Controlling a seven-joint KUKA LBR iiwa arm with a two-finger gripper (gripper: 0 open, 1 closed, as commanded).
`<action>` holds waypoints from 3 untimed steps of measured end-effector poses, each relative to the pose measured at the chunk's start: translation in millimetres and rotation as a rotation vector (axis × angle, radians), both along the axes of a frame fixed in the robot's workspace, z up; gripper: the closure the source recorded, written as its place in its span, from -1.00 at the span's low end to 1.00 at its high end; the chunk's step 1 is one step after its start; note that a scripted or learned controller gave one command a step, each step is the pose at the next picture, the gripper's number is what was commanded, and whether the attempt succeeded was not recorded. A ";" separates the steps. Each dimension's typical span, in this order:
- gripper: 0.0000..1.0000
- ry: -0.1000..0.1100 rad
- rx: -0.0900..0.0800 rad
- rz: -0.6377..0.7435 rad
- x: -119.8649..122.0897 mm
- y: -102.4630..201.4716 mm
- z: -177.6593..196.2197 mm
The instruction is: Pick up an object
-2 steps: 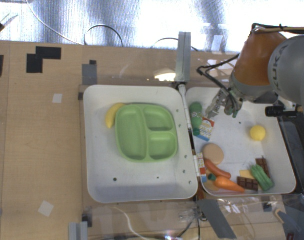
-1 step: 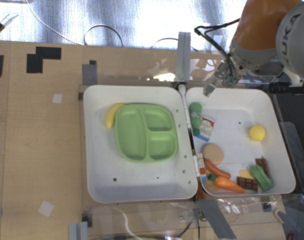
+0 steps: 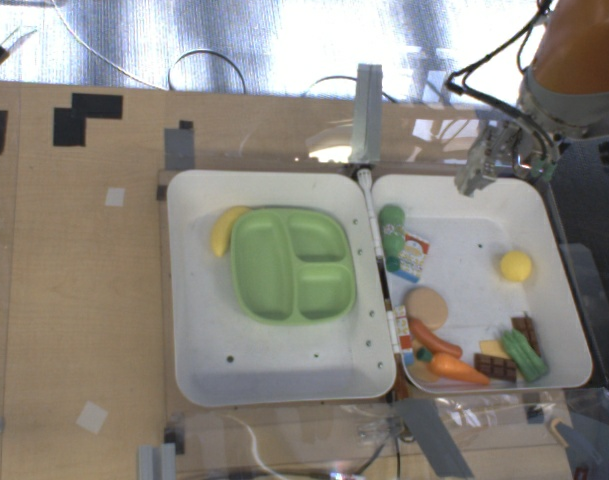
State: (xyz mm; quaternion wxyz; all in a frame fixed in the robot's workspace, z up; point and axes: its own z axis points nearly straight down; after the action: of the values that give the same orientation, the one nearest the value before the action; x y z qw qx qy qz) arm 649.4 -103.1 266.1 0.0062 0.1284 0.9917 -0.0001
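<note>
Overhead, the pale wooden bench (image 3: pixel 74 298) carries two shallow white bins, with ribbed metal flooring behind it. The grey two-finger gripper (image 3: pixel 481 173) hangs over the right bin's (image 3: pixel 464 258) far rim; whether it is parted or holding anything cannot be told. Nearest it lies open white floor, then one round yellow ball (image 3: pixel 516 266) below it. Further off sit two orange carrots (image 3: pixel 446 353), and across the divider one green sectioned plate (image 3: pixel 291 265) and one yellow banana (image 3: pixel 223 230) in the left bin (image 3: pixel 274 378).

Robotics lab: bench (image 3: pixel 74 298), 2 white bins (image 3: pixel 284 378), loose cables (image 3: pixel 199 63).
</note>
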 end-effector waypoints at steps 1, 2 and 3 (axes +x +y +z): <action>1.00 0.002 -0.002 0.067 -18.6 -61.3 -6.8; 1.00 0.004 0.001 0.134 -41.4 -20.4 -24.2; 1.00 0.004 0.000 0.259 -51.7 16.7 -39.6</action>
State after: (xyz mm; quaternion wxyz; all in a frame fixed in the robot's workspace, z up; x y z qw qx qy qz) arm 597.7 -86.5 226.6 0.0041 -0.0007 1.0000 0.0004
